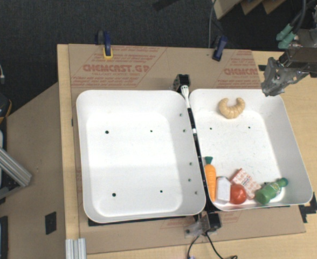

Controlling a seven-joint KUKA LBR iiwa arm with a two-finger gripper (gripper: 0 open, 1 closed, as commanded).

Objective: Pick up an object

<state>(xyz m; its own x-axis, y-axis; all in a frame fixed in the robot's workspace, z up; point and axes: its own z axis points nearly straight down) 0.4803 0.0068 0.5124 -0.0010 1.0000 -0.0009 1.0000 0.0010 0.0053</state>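
Note:
The right bin (266, 139) holds a tan croissant (232, 107) near its far edge. Along its near edge lie an orange carrot (210, 174), a small white block (222, 190), a red tomato-like piece (238, 194), a pink-and-white packet (246, 180) and a green bottle (270, 191). My gripper (272, 86) hangs above the bin's far right corner, to the right of the croissant and apart from it. Nothing shows between its fingers.
The left bin (131, 155) stands beside the right one, joined by black clips (181, 82) at the seam. Blue clamps (105, 41) hold the cardboard sheet at the back. Grey equipment stands at the left edge.

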